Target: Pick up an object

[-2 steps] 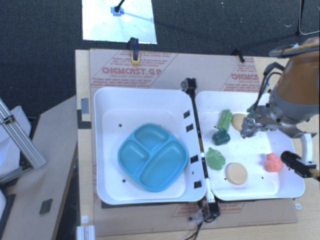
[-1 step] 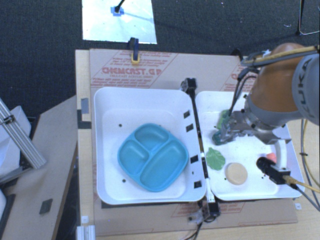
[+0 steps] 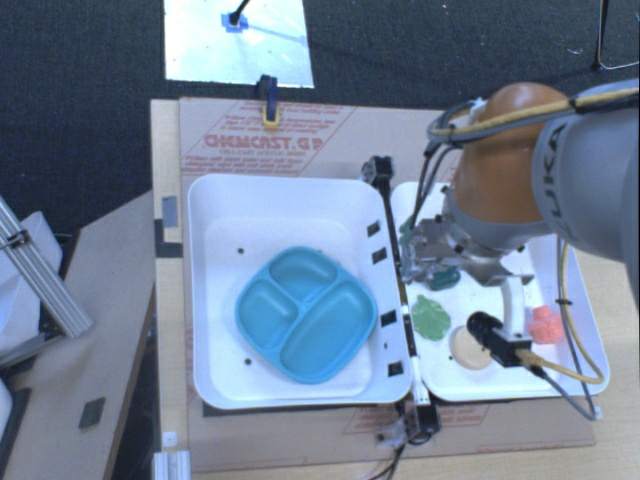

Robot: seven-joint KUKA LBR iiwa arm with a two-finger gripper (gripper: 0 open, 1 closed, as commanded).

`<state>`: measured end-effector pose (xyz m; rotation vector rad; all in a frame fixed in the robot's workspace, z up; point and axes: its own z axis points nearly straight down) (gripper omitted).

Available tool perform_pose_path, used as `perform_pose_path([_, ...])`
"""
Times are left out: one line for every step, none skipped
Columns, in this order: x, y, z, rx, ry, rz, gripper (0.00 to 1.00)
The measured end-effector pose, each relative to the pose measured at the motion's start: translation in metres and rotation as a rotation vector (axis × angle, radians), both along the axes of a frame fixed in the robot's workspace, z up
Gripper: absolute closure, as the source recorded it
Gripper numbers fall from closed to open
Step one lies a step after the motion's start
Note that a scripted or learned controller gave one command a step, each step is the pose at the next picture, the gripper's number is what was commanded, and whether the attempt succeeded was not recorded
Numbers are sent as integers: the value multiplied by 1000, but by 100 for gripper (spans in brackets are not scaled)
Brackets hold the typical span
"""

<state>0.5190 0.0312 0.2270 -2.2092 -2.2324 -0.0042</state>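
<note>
Nearest the front, inside the shallow white bin on the view's right [image 3: 590, 363]: a flat beige round disc [image 3: 466, 350]. Just beside it, a soft-looking green lump [image 3: 432, 318]. Farther toward the view's right, a small pink knobbly piece [image 3: 545, 324], well apart from the other two. All three loose on the bin floor.

Just behind those: a small teal piece [image 3: 443, 279], partly hidden, right under the gripper [image 3: 432, 258] of the grey arm with the orange band [image 3: 505, 158]. Touching or merely close: cannot tell. Opening of the gripper: cannot tell either. Nothing plainly seen in its grasp.

Step in hand, as a judgement: reaching low into the right bin for a grasp. Likeliest target the teal piece, or else the green lump. Nothing lifted clear yet, so early in the task. Next move, on that reading: centring over one piece, closing on it, then lifting straight up, clear of the bin walls. Main risk: closing on air or on the bin floor.

Across in the shallow white bin on the view's left [image 3: 215, 268]: a light-blue plastic plate with three compartments [image 3: 305, 313], lying flat, well apart from the gripper.

Farther back, under both bins on the pale wooden desk [image 3: 160, 148]: a brown paper-faced sheet [image 3: 330, 133] printed in red "CHEMCAST GP". Other red markings there too faint to read. On the arm's grey shell, dark upright letters, readable as "UKA".

At the sheet's far edge: a yellow clamp with a black handle [image 3: 270, 103]. Farthest of all: a shiny silver square sheet [image 3: 265, 48] on dark carpet [image 3: 80, 68], with a small blue piece [image 3: 235, 22] on it.
</note>
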Motion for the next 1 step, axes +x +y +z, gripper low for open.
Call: perform_pose_path([-9,55,8,-1,0,0,100])
